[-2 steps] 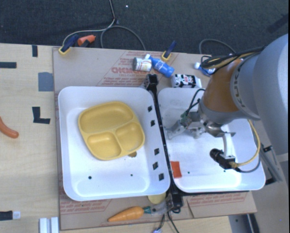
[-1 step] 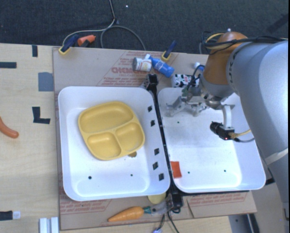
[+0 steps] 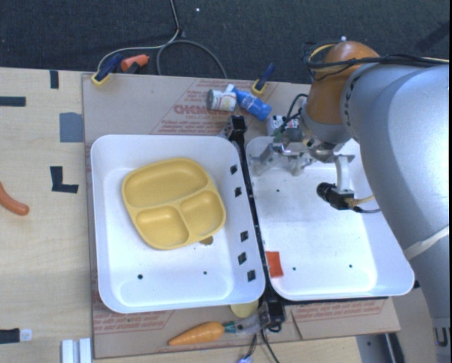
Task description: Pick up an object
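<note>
Camera view: arm (image 3: 392, 127) bends over right bin (image 3: 324, 278).

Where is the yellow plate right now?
The yellow plate lies in the left bin of the camera view, toward its upper middle, left of the black divider between the two bins.

Hidden under the yellow divided plate (image 3: 174, 202): most of a small brown thing (kind unclear); cut off at the right edge: the grey arm (image 3: 407, 142)
</note>
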Motion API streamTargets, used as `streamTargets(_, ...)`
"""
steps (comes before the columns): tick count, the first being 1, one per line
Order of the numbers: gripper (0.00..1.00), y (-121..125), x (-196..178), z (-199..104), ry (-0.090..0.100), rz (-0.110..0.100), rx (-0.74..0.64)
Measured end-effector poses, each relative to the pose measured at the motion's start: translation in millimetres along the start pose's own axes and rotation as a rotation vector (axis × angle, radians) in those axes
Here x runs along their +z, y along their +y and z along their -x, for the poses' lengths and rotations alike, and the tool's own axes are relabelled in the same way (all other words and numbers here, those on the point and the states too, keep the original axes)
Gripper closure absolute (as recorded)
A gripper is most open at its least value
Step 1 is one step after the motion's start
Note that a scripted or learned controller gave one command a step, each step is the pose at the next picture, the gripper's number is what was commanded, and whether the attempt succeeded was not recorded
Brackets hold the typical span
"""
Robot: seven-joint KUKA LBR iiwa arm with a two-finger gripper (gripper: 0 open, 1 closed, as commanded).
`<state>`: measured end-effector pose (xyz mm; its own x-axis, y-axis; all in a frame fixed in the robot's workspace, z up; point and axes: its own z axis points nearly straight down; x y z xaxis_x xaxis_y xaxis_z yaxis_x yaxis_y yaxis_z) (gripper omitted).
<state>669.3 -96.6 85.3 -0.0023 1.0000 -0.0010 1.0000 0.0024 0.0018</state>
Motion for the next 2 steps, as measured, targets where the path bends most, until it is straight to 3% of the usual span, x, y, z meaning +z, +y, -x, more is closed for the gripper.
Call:
streamTargets(1, 0.0, -1.8, -26.4, 126.9, -0.004, 0.001, 0.009)
streamTargets(2, 0.0, -77.4, -1.3, 55.2, -0.003, 0.003, 0.0)
